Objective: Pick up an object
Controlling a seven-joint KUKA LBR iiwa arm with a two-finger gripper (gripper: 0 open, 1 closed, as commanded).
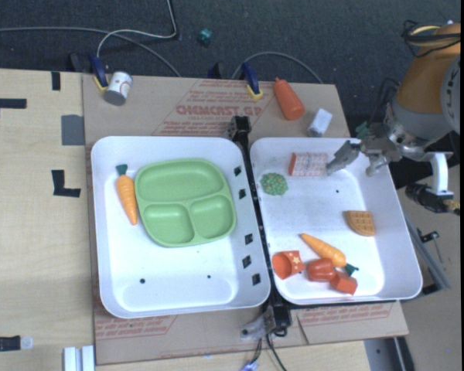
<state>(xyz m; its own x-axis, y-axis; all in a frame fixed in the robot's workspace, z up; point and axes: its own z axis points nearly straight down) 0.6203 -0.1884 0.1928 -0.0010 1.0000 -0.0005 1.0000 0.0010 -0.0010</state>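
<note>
Arm [433, 91] cropped; tool [361, 158] indistinct

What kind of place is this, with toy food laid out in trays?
Probably a robot test bench in a lab. A robot arm reaches over two white bins of toy food, such as a carrot and a green plate, with cables trailing across the floor.
</note>
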